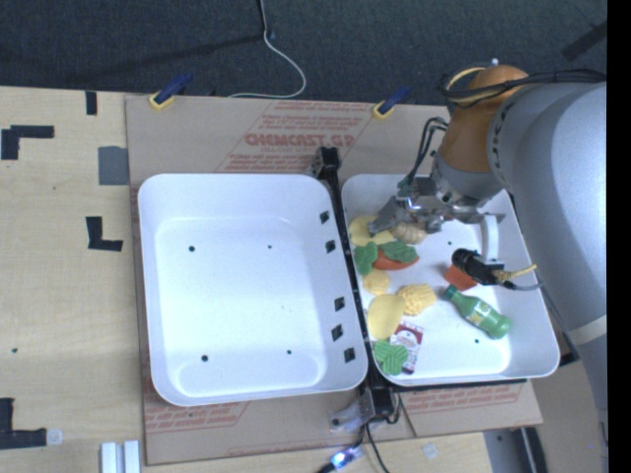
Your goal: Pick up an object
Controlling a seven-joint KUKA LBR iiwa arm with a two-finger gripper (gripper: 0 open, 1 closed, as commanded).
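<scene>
From above, two white bins sit side by side on a worktop. The left bin [237,284] holds nothing. The right bin [523,358] holds a toy pile: a green bottle [480,312], a corn cob [416,299], a green-and-orange piece [386,256] and more. The arm's jaws [409,220] are low over the pile's top end, at a tan piece [411,233] (whether they are spread or pinching it, I cannot tell). No lift looks done yet; grasping and raising seem left.
</scene>
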